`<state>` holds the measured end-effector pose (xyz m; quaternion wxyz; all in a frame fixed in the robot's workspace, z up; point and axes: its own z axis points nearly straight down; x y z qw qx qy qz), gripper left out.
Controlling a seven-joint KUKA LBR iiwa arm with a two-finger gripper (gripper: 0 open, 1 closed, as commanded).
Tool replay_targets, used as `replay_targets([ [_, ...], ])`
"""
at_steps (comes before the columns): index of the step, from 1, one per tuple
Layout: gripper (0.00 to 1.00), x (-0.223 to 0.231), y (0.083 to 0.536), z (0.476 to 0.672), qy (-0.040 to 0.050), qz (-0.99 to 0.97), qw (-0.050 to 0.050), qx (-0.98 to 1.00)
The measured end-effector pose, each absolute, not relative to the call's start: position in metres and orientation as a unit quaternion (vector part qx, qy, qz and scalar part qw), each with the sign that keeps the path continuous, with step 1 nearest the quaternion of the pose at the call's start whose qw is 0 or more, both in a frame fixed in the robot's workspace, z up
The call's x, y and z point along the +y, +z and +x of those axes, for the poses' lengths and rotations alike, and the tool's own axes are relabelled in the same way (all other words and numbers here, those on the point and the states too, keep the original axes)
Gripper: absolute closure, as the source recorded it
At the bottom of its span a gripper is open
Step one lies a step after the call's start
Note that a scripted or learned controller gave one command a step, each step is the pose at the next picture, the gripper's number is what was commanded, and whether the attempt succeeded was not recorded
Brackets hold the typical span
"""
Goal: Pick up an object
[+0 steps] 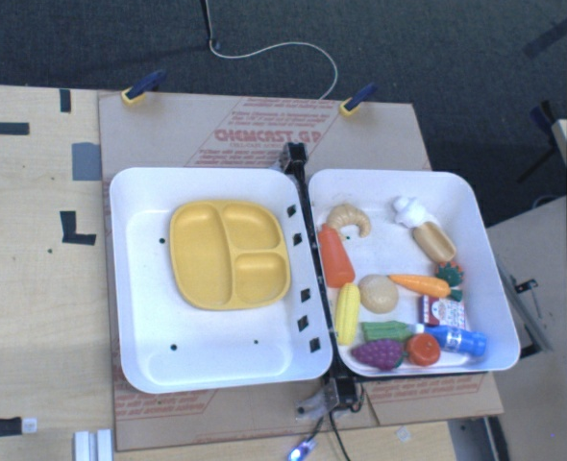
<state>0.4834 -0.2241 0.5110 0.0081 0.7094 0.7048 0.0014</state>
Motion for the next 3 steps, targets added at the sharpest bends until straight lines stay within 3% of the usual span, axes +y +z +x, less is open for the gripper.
replay_targets([
  [1,1.0,-0.223,0.404,0.483,-0.0023,0.707,-0.004,0.707],
  [2,1.0,-0.198,0.218,0.54,-0.002,0.705,-0.005,0.709],
  [3,1.0,-0.139,0.343,0.504,0.0021,0.705,0.002,0.709],
])
